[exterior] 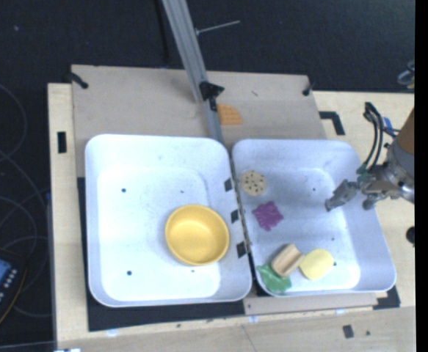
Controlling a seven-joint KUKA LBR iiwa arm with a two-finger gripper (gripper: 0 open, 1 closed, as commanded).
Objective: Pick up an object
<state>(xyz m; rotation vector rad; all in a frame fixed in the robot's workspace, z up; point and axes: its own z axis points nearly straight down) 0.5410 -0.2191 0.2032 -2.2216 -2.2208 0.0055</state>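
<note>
Hovering over right bin's [360, 167] right side, fingers [340, 196] state unclear, nothing visibly held; yellow piece [316, 264] lies below-left, nearest.

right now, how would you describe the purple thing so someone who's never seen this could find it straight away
Look at the right-hand white bin of the two on the bench. Near its left wall, about midway down, lies the purple object, just below a round tan perforated disc and above a tan block. It is the only purple item there, small, flat-looking and ragged at the edges.
</note>
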